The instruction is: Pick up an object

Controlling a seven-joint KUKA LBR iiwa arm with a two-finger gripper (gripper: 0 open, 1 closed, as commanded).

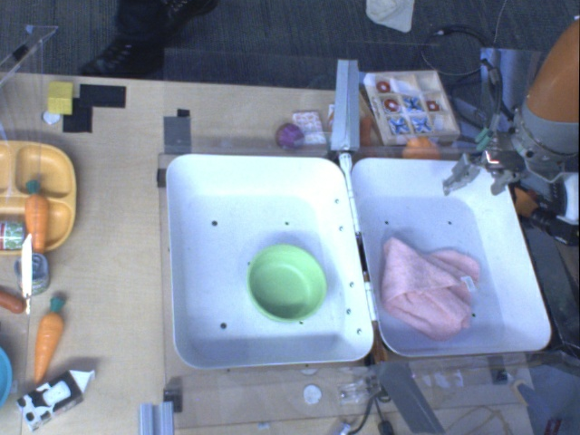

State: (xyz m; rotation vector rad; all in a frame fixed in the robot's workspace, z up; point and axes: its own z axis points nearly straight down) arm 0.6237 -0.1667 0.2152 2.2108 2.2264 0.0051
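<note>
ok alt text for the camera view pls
Two shallow white bins sit side by side: the left bin holds a round green bowl, the right bin a crumpled pink cloth. The grey arm's hand hovers over the right bin's far corner.

you are looking at a pale wooden bench (118,270) with two shallow white bins side by side: the left bin (199,207) and the right bin (507,234), touching along their shared edge. at the bench's left edge lies a yellow divided tray (54,166), with a toy carrot (45,333) nearer and a small black-and-white carton (53,395) nearest. at the far side, a purple ball (289,135) and a tic-tac-toe board (410,105).
</note>
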